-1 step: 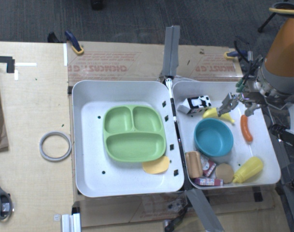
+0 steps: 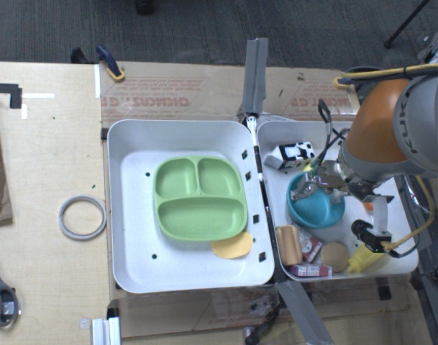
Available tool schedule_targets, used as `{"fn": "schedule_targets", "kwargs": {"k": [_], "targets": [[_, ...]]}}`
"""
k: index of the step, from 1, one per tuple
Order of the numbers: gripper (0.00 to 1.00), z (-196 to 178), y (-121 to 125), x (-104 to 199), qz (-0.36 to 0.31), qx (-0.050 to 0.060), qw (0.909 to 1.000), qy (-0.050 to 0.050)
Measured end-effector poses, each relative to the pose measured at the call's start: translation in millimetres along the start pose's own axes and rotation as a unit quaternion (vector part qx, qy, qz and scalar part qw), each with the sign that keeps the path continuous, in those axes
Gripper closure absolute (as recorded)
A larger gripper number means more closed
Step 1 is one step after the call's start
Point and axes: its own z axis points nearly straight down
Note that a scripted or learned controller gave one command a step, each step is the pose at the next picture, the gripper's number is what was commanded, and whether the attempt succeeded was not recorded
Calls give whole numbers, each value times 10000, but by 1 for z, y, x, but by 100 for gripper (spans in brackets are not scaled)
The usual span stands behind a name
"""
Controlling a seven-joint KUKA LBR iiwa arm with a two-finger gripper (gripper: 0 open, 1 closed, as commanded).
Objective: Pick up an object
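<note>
Gripper [image 2: 316,182]: above blue bowl [image 2: 316,205], fingers' state impossible to tell
Cow toy [image 2: 296,152]: behind bowl
Green plate [image 2: 200,198]: left of bowl, other bin [image 2: 125,214]

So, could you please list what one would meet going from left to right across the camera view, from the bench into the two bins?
Scissors → grey ring → green divided plate → yellow disc → teal bowl with the gripper over it → yellow bottle.
</note>
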Motion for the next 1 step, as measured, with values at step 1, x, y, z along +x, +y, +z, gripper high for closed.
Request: {"fn": "schedule_targets", "kwargs": {"k": [1], "targets": [[0,14,-52,2,-1574,-38,9875,-10]]}}
